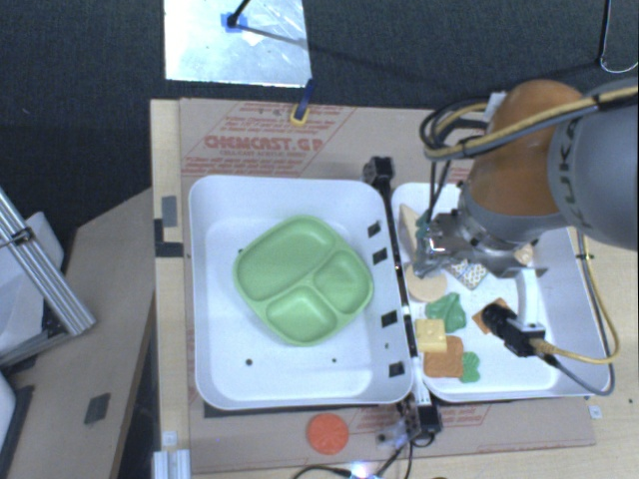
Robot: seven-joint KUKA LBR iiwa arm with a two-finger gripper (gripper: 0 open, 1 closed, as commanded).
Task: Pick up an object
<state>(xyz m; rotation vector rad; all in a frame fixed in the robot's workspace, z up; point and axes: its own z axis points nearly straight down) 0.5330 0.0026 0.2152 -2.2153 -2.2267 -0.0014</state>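
Gripper point(436, 250) low over right bin point(584, 302), near tan flat piece point(427, 287); cannot tell if fingers apart or together. Other toy food close by: green piece point(447, 310), yellow block point(431, 335). Better to descend straight, close slowly, avoid bin divider.

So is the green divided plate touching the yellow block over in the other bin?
Apart. The camera view shows the green plate lying in the left bin, the yellow block in the right bin, with the bins' walls between them.
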